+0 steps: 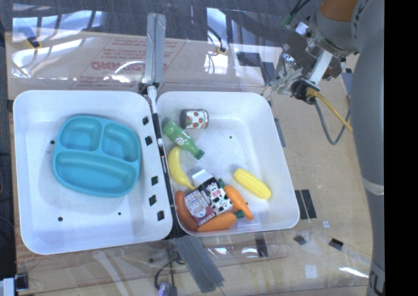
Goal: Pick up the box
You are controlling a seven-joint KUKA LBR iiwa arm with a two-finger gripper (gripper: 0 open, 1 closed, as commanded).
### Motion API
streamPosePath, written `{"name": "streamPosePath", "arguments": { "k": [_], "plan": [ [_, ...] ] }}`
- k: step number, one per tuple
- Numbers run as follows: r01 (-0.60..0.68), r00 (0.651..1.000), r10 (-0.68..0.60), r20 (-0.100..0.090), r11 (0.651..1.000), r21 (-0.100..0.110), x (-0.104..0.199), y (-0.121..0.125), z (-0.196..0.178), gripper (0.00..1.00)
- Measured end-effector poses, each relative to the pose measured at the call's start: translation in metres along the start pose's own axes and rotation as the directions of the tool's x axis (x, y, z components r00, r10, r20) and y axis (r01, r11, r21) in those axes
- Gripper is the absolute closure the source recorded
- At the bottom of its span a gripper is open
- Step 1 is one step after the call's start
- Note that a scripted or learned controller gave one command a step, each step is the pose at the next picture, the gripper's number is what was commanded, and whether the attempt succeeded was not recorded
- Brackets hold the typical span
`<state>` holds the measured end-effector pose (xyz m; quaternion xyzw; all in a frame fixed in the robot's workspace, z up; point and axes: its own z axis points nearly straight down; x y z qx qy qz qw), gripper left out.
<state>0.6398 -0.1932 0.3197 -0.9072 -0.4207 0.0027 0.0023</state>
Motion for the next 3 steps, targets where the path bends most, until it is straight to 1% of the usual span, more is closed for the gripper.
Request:
{"name": "streamPosePath", "arguments": {
  "k": [1, 2, 3],
  "plan": [
    [-0.042, 0.999, 0.042, -0.001, 0.999, -0.001, 0.002, 0.002, 0.067, 1.00],
    [-0.300, 0.954, 0.300, -0.004, 0.954, -0.004, -0.007, 0.008, 0.004, 1.00],
    [-0.502, 0.865, 0.502, -0.004, 0.865, -0.002, -0.008, 0.016, -0.046, 1.00]
  ]
}}
